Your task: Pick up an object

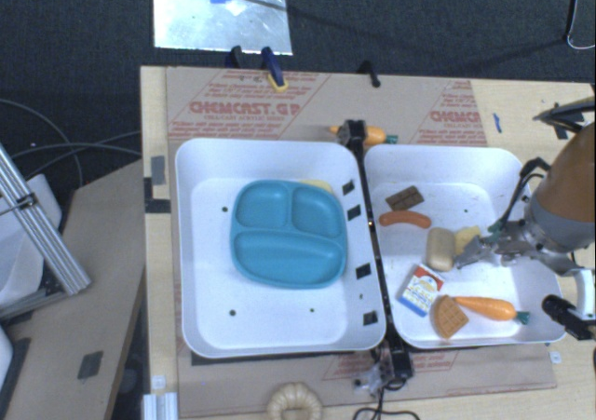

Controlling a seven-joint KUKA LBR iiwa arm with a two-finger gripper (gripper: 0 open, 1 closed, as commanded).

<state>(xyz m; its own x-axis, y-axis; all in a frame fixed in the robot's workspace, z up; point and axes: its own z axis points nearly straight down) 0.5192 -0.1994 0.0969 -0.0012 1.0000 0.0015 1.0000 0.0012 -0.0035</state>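
The worktop (307, 97) carries two shallow white bins side by side. The left bin (200, 223) holds a blue divided plate (287, 232) lying flat near its middle. The right bin (503, 171) holds several small food toys, with the arm (568, 195) reaching in from the right. The tool (470, 252) sits low over the middle of this bin; it is too small and dark here to tell whether it is spread or pressed together. Just left of it is a tan bread roll (440, 248), possibly touching its tip. An orange carrot (484, 307) lies along the near wall, a waffle (449, 318) beside its left end and a small white carton (421, 290) just left of that. Farther back lie a sausage (405, 219) and a brown chocolate piece (404, 196).
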